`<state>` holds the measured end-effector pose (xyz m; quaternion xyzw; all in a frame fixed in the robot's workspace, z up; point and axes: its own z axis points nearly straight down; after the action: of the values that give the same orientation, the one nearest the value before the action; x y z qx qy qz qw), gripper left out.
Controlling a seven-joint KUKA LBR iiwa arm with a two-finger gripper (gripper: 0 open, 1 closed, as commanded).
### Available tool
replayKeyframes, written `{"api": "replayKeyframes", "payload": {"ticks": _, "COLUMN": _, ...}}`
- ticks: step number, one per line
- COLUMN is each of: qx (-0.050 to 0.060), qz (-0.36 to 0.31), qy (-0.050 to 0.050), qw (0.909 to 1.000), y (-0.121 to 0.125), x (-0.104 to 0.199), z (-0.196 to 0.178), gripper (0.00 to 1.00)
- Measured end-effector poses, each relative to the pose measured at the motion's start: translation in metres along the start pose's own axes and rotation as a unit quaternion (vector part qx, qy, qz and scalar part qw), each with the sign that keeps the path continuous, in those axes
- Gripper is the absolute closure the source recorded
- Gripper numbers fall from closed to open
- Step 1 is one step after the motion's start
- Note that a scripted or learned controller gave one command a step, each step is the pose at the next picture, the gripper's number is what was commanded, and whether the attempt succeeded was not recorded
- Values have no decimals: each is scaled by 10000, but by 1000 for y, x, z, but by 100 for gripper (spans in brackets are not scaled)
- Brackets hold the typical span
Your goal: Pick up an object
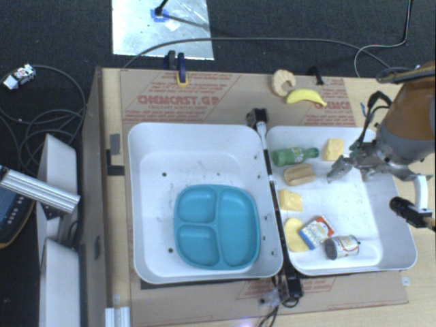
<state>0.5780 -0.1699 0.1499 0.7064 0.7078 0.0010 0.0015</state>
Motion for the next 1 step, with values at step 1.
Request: {"api": "replayKeyframes", "payload": {"ticks": 1, "qx": 5, "qz": 10, "qy": -6, "qw": 10000, "y": -80, "x": -25, "z": -35, "gripper": 0}}
